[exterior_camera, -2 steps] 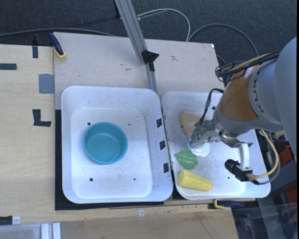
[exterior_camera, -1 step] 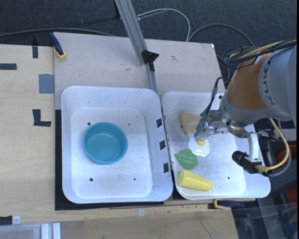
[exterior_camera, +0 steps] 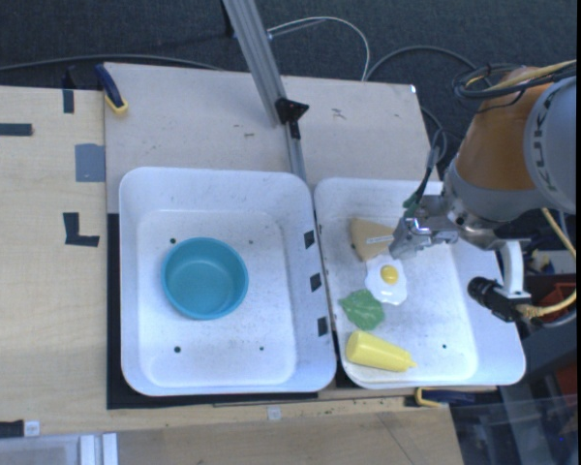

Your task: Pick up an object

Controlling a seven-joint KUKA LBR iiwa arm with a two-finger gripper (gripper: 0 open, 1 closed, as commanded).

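Because the arm (exterior_camera: 508,153) reaches in from the right and hangs over the right-hand bin (exterior_camera: 484,356), the step in hand looks like the approach to a grasp, with nothing yet lifted. The gripper (exterior_camera: 407,243) sits low over the upper middle of that bin, just beside the tan wedge (exterior_camera: 366,235) and right above the fried-egg toy (exterior_camera: 386,281); whether its jaws stand open or closed I cannot tell, since the wrist hides them from this slanted view. The candidates all lie in the right bin: the wedge near the top, the egg just below it, a green leaf piece (exterior_camera: 362,308) touching or nearly touching the egg's lower left, and a yellow cone-shaped piece (exterior_camera: 376,353) near the front wall. The left bin (exterior_camera: 136,289) carries a blue bowl (exterior_camera: 205,277), well apart from the arm. To do this well, I would commit to one target, probably the wedge or the egg since they are nearest, centre the jaws over its bulk, and descend straight. The egg looks flat and may slip; the wedge offers thicker sides. Crowding is the risk, as a sideways nudge could push the egg into the leaf.
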